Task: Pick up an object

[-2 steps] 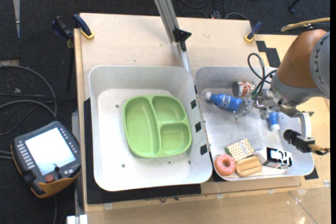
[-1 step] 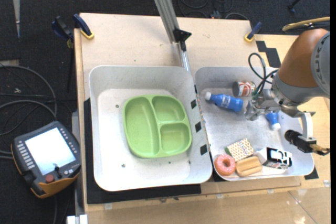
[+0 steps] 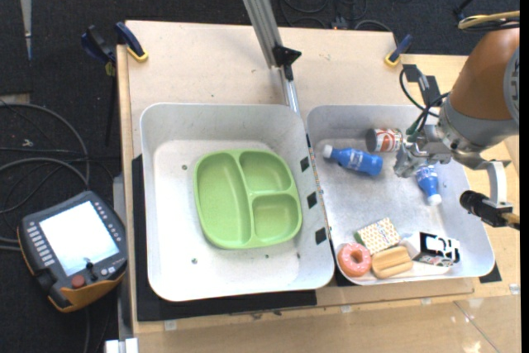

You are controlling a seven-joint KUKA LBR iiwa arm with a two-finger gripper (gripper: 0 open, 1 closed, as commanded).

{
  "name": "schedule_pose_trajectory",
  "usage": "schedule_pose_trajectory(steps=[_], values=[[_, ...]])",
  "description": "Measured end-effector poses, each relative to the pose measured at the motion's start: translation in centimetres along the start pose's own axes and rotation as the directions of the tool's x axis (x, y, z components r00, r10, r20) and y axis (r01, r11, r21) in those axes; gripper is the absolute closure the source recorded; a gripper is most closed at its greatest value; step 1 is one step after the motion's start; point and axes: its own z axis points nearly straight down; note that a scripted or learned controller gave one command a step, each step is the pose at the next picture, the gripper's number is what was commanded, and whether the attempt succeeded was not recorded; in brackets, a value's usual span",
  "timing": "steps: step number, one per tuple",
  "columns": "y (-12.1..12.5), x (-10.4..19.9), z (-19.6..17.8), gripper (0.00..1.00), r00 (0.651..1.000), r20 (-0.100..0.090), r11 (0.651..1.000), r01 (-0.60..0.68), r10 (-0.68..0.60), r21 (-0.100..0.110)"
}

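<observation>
Right bin [image 3: 347, 128], blue bottle [image 3: 355, 160] left of tool [image 3: 407, 161]

The arm [image 3: 493, 87] is cut off by the right edge.

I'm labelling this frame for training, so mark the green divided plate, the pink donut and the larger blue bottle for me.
green divided plate [image 3: 248, 198]: camera view, on the ridge where its three compartments meet.
pink donut [image 3: 355, 259]: camera view, on its frosted ring.
larger blue bottle [image 3: 360, 160]: camera view, on the middle of its body.
</observation>
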Motion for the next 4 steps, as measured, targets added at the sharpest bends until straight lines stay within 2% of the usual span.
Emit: schedule_pose_trajectory(steps=[2,3,4], values=[[0.6,-0.1,-7.2,1.0,1.0,0.0,1.0,0.0,0.0,0.0],[1.9,5.5,-8.1,1.0,1.0,-0.003,1.0,0.006,-0.006,0.002],[3.2,10.1,-7.5,1.0,1.0,-0.002,1.0,0.005,-0.005,0.004]])
